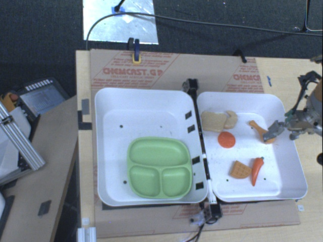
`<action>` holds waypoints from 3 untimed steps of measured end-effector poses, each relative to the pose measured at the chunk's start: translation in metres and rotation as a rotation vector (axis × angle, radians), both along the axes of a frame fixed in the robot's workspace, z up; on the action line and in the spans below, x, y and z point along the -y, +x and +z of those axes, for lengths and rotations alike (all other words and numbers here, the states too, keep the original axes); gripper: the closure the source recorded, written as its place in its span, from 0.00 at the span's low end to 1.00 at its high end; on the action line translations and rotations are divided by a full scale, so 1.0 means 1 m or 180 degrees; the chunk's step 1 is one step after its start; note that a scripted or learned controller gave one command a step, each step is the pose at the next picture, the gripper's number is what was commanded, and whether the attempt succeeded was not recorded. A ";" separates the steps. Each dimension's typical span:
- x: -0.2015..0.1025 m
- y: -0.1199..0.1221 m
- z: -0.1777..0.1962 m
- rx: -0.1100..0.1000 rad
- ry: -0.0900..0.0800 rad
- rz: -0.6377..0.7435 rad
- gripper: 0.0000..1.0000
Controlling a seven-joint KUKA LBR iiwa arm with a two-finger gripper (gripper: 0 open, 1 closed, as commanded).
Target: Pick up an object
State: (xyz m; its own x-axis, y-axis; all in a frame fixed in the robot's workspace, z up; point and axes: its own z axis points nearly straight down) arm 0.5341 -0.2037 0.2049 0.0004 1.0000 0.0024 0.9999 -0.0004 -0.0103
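The gripper [275, 131] reaches in over the right rim of the right bin [290, 185]; whether it is open or closed cannot be told, and nothing is plainly held in it. Taking the red disc [226, 139] near the middle of that bin as the landmark: the gripper's tip sits to the disc's right, touching or just over the orange drumstick [258, 128], which lies to the disc's upper right. The bread slices [218, 120] lie just above the disc, nearly touching it. The waffle wedge [240, 170] is below and a little right of the disc, and the carrot [257, 170] stands just right of the wedge, near it but apart. The green tray [159, 167], with three compartments, lies well to the disc's left in the left bin [108, 115], toward that bin's near side.
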 end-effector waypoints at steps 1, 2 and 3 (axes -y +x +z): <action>-0.001 0.003 0.006 0.0035 -0.0009 0.0012 0.00; -0.002 -0.002 -0.037 0.0027 -0.0006 0.0006 0.00; -0.008 -0.003 -0.098 0.0026 -0.0004 0.0007 0.00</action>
State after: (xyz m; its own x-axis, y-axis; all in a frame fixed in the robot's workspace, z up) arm 0.5313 -0.1960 0.1064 -0.0017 1.0000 0.0013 1.0000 0.0017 -0.0020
